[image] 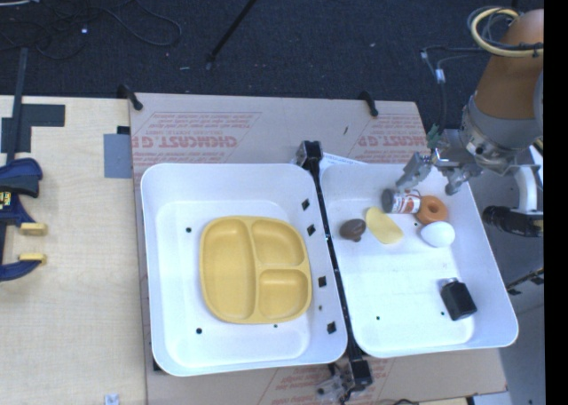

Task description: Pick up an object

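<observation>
The gripper (435, 174) hangs over the far edge of the right bin (404, 328), its jaws spread apart with nothing between them. Just below it lies a small bottle (402, 202) on its side, touching a brown doughnut (432, 210). Near these sit a white egg (437, 234), a pale yellow piece (384, 226) and a dark brown lump (353, 229) whose kind is hard to make out. A black block (458, 299) lies apart, toward the bin's near right corner. The left bin (169, 323) holds a yellow divided tray (255, 269). Both bins rest on cardboard on the counter (62, 305).
</observation>
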